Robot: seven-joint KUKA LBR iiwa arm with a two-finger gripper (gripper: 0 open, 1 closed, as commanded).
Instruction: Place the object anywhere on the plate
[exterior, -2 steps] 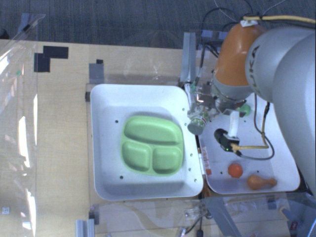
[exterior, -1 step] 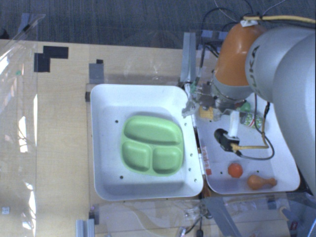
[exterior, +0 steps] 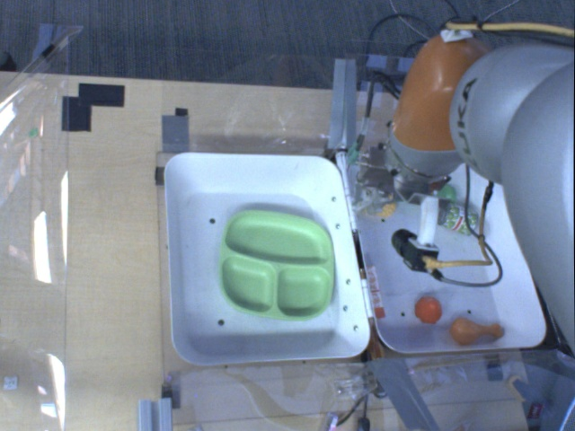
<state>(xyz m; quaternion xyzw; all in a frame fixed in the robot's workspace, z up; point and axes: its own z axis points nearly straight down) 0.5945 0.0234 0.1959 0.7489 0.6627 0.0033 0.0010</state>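
My gripper (exterior: pixel 393 189) hung above the right shallow white bin (exterior: pixel 503 308); I could not tell how wide it stood. Centring squarely over the small round orange ball (exterior: pixel 429 309) seemed wisest, then lifting it across to the green divided plastic plate (exterior: pixel 274 233).

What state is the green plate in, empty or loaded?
Empty. All three compartments of the green plate show bare green; the orange ball and tan pear-shaped piece lie in the right bin.

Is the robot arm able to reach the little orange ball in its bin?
Probably yes. The orange ball lies uncovered in the right-hand bin, apart from the tan thing beside it. The arm hangs over that same bin, with nothing between it and the ball.
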